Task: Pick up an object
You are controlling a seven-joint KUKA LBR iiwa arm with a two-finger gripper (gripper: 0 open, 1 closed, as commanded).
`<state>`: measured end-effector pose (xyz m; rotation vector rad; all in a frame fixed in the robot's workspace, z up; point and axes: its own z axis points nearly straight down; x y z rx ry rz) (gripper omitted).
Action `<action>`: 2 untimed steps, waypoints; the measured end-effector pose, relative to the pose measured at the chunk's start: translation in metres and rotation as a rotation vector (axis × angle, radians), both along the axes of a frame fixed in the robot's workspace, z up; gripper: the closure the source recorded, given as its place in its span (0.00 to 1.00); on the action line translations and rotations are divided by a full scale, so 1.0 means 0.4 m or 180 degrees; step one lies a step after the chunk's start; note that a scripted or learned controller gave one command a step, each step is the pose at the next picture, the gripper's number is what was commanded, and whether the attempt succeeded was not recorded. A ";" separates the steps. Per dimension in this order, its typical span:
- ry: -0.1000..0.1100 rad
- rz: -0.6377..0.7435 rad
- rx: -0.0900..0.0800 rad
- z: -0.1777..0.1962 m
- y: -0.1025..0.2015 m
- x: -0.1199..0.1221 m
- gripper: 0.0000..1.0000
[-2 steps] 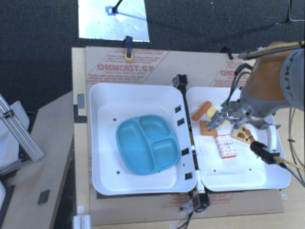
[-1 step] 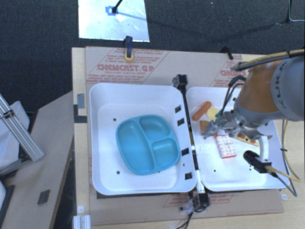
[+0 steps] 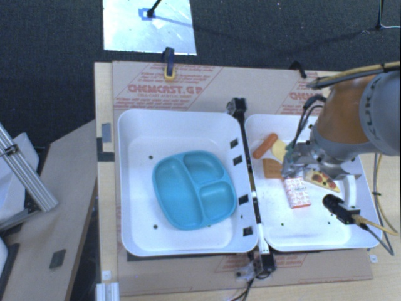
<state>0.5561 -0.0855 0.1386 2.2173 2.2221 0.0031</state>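
The arm (image 3: 351,121) covers the far right part of the right bin (image 3: 307,240), so we cannot see what lies under it. The fingers (image 3: 293,167) hang low over this bin, close to the toy food. They look grey and blurry from up here. We cannot tell if they are wide or narrow, and we see nothing held between them. A yellow piece (image 3: 279,149) peeks out just left of them, partly hidden, and we cannot say what it is. A toy pizza slice (image 3: 324,180) sits just right of them, with its far end tucked under the arm.

The arm comes in from the right and bends down over the right bin. Its orange band (image 3: 341,105) sits above the grey wrist.

The things to pick up lie in the right bin. A toy hot dog (image 3: 264,145) lies at the far left, tilted. A brown cracker (image 3: 270,168) lies on its near side, just beside the fingers. A small red and white packet (image 3: 297,193) lies on the near side of the fingers. Its print is too small to read. The left bin (image 3: 144,231) holds a blue plate (image 3: 194,190) with three sections. Both bins rest on a cardboard sheet (image 3: 188,86) on the counter (image 3: 103,99).
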 end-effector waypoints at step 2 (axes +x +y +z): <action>-0.0004 0.0003 -0.0001 0.188 -0.028 0.009 1.00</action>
